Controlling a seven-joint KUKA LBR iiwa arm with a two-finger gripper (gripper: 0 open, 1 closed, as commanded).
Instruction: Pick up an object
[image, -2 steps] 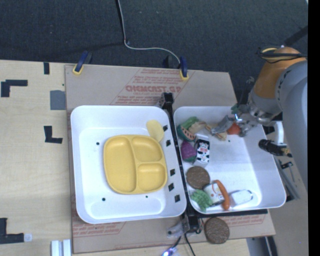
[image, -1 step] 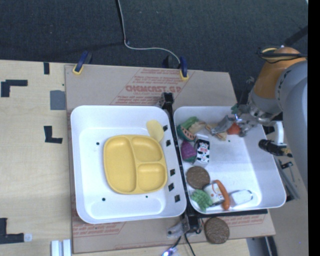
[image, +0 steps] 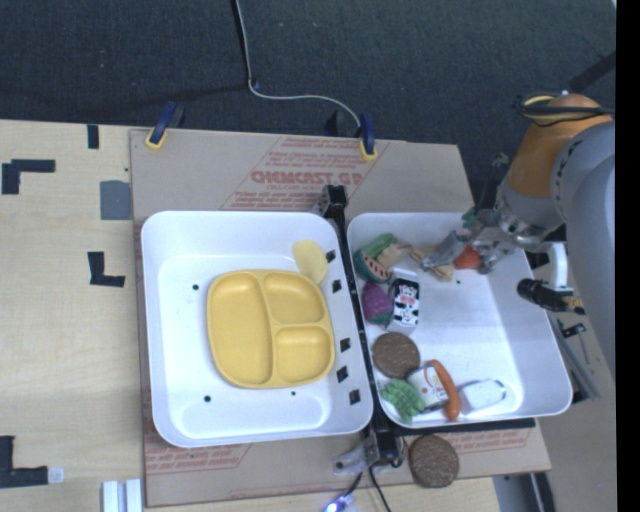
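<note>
My gripper (image: 447, 254) hangs low over the far part of the right bin (image: 500, 330), reaching in from the right. A small red-orange object (image: 467, 259) sits right against it; whether it is gripped I cannot tell. Just left of the gripper lie a watermelon-slice toy (image: 375, 264), a green piece (image: 379, 243) and a beige piece (image: 405, 256). Further toward the front are a cow-patterned box (image: 405, 301), a purple object (image: 376, 300), a brown disc (image: 396, 353), a green leafy toy (image: 402, 397), an orange carrot-like piece (image: 444, 387) and a white object (image: 486, 393).
The left bin (image: 175, 300) holds a yellow divided plate (image: 270, 327) and a pale yellow piece (image: 311, 260) by the divider. Another brown disc (image: 433, 460) lies outside the bins at the front. The arm's orange band (image: 545, 150) rises at the right.
</note>
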